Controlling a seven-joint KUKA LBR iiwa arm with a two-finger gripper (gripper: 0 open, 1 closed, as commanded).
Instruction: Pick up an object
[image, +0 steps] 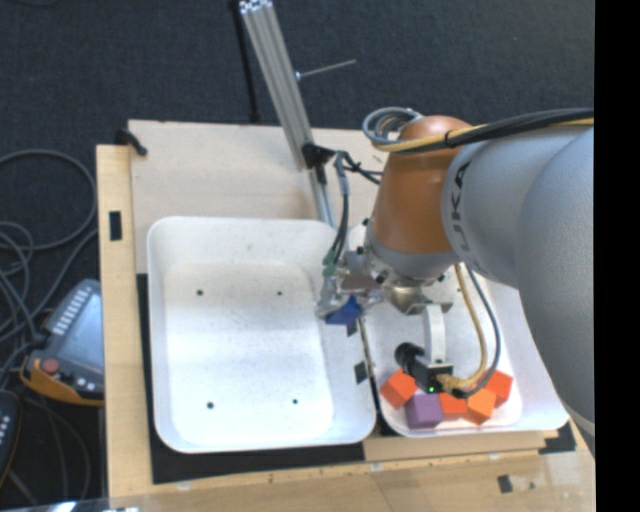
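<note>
My gripper (342, 300) hangs over the ridge where the two white bins meet, below the orange wrist band. A small blue block (346, 316) sits between its fingertips, lifted off the bin floor, and the fingers are shut on it. In the right bin (520, 415), near the front edge, lie several orange blocks (400, 388) and one purple block (425, 410), clustered together. The arm's grey body covers most of the right bin.
The left bin (180, 300) lies to the gripper's left, with a few dark specks on its floor. A slanted metal rail (285, 90) rises behind the bins. Cables and a handheld pendant (70, 340) lie off the bench at left.
</note>
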